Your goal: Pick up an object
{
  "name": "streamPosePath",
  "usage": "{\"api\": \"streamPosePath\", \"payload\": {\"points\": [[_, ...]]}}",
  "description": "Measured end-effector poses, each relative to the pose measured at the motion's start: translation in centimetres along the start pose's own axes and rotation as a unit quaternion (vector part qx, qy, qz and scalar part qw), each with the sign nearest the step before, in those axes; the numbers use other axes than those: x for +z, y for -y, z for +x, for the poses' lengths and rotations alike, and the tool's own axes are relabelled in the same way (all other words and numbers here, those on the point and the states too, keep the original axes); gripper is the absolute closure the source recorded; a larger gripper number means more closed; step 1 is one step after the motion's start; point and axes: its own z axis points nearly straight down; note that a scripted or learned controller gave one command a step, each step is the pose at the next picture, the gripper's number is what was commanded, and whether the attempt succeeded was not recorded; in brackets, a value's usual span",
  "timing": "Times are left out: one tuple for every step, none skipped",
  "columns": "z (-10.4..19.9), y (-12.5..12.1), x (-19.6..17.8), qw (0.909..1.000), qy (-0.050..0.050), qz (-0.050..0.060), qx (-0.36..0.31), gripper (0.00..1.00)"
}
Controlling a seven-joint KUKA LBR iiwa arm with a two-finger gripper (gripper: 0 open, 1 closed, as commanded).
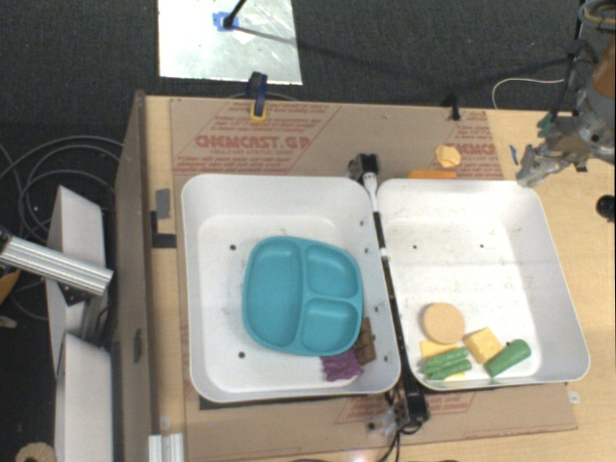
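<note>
Gripper (pixel 535 168): hovering beyond the right bin (pixel 539 248)'s far right corner, touching nothing visible; finger spread cannot be told. Tan disc (pixel 444 321) lying near the bin's front.

We see a counter (pixel 318 133) covered with printed cardboard. On it sit two white bins, left (pixel 207 210) and right (pixel 549 258), touching side by side.

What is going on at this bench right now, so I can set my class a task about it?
A robot arm is meant to pick up an object, but has not got to one. Its tool sits past the far right corner of the right bin, apart from everything. That bin's near end holds a tan disc, a yellow block and two green pieces. The left bin holds a teal divided plate with a purple item beside it.
</note>
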Motion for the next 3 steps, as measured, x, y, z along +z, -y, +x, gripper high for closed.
{"api": "streamPosePath", "payload": {"points": [[8.2,-2.1,6.1,1.0,-0.003,0.004,-0.002,1.0],[15.0,-2.1,6.7,1.0,-0.003,0.003,-0.002,1.0],[11.9,0.5,0.8,1.0,0.0,0.0,0.004,1.0]]}}
